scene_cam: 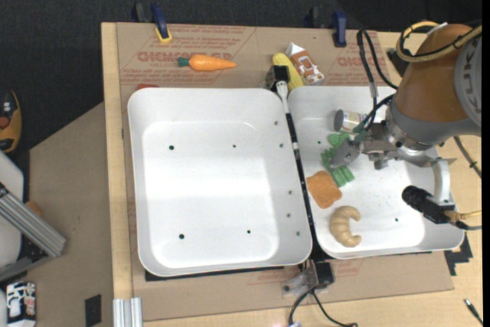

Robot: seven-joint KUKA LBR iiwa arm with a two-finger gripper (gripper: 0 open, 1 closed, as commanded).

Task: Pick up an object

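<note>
In the right bin [383, 237] lie a green ridged object [337, 161], an orange-brown slab like a piece of toast [324, 188], a pale croissant [346, 226] and a small grey can [342, 119]. My gripper [354, 152] hangs low over the middle of this bin, right beside the green object and partly over it. The arm's orange band [432, 88] covers the bin's right side. Whether anything is held is hidden by the wrist.
The left bin [145, 188] stands beside the right one. Behind the bins, on the cardboard, lie a toy carrot [207, 63], a yellow item [285, 68] and a brown-and-white packet [307, 67]. Blue clamps [161, 23] grip the board's far edge.
</note>
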